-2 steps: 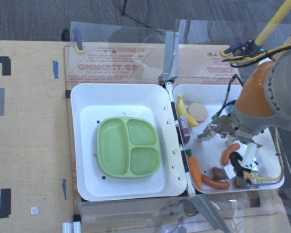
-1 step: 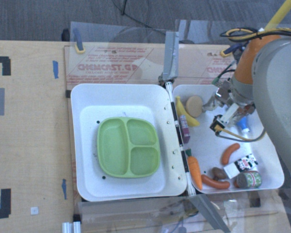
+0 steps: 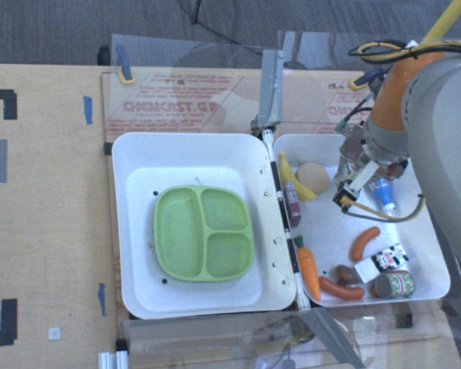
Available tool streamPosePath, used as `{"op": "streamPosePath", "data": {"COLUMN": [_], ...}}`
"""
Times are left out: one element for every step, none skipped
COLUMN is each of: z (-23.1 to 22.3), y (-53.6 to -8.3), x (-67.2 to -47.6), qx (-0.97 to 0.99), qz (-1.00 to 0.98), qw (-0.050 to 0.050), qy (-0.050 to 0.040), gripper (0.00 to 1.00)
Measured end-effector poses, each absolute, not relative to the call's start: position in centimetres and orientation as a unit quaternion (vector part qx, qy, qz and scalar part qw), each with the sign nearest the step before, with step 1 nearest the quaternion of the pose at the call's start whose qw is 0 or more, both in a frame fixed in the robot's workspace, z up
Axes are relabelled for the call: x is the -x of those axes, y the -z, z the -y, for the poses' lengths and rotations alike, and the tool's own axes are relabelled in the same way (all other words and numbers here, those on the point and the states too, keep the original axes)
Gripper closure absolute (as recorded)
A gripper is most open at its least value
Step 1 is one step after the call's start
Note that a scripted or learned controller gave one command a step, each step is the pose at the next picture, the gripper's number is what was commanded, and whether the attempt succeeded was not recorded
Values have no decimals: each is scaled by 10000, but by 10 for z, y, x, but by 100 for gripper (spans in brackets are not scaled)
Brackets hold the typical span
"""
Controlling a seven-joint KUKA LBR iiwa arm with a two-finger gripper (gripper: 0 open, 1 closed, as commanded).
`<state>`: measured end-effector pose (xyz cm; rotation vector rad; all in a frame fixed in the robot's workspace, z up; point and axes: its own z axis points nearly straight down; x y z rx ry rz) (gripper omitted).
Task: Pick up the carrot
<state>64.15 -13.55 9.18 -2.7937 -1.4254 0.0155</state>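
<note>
Wooden surface (image 3: 46, 206) bears the right bin (image 3: 328, 233), where the carrot (image 3: 308, 273) hugs its left wall. Likely light, stiff, smooth: pinch mid-length. The gripper (image 3: 352, 177) opening: cannot tell.

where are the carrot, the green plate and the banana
carrot (image 3: 308, 274), camera view, middle of its orange body
green plate (image 3: 178, 233), camera view, floor of its large left section
banana (image 3: 294, 181), camera view, middle of its yellow body

Carrot (image 3: 308, 274) lies by the right bin's (image 3: 328, 233) left wall; gripper (image 3: 359, 177) seemingly well apart.
</note>
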Motion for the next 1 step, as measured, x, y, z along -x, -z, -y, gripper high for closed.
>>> {"op": "streamPosePath", "data": {"z": [152], "y": [-158], "x": [-666], "qx": [9875], "qz": [1576], "qw": [16], "qy": [-49], "gripper": [100]}}
